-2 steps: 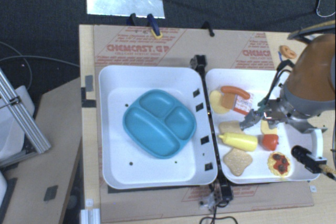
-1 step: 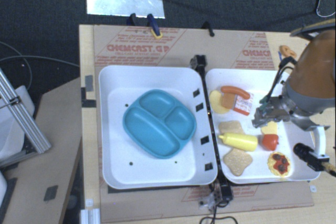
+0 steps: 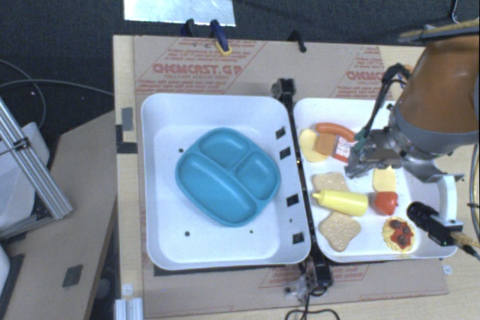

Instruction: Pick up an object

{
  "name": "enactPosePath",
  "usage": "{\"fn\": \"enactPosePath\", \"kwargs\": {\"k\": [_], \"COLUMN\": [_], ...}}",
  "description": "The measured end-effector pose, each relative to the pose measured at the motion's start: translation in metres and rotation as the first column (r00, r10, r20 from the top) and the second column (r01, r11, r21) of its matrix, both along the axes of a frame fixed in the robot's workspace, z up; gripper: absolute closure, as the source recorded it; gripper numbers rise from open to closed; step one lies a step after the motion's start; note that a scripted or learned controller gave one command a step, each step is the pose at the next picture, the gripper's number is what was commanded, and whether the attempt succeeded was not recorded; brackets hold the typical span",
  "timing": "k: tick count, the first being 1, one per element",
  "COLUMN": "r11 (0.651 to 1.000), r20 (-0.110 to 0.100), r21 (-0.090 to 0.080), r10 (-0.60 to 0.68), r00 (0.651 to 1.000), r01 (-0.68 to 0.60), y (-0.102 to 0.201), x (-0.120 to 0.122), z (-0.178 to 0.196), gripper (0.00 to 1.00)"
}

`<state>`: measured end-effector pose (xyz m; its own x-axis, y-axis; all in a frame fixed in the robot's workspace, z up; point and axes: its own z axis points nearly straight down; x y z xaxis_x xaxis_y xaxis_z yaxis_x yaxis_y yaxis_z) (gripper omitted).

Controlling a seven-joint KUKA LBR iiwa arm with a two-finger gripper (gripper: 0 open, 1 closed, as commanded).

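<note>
Whether the fingers are parted I cannot tell; the gripper (image 3: 358, 159) is hanging in the right bin (image 3: 433, 255) over glossy plastic food (image 3: 341, 200); the ridged blue plate (image 3: 227, 175) is sitting left.

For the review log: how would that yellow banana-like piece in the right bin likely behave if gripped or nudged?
The yellow piece looks like smooth moulded plastic, so probably stiff, light and a bit slippery. Its rounded, elongated shape suggests it may roll or pivot when nudged, likely bumping the bread slice beside it.
</note>
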<state>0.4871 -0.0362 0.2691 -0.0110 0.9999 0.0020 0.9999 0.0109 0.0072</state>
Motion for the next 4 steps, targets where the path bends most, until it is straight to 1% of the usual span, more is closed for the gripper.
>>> {"fn": "enactPosePath", "kwargs": {"k": [1,2,3,4], "r11": [1.0,1.0,1.0,1.0], "r20": [-0.007,-0.01,-0.003,0.013], "r21": [-0.001,0.0,0.002,0.0], "r10": [-0.003,-0.002,0.003,-0.012], "r00": [1.0,1.0,1.0,1.0], "r01": [0.003,0.002,-0.003,0.012], "y": [0.036,0.093,0.191,0.132], "x": [0.0,-0.001,0.051,0.092], "z": [-0.022,-0.05,-0.075,0.126], "gripper": [1.0,1.0,1.0,1.0]}}
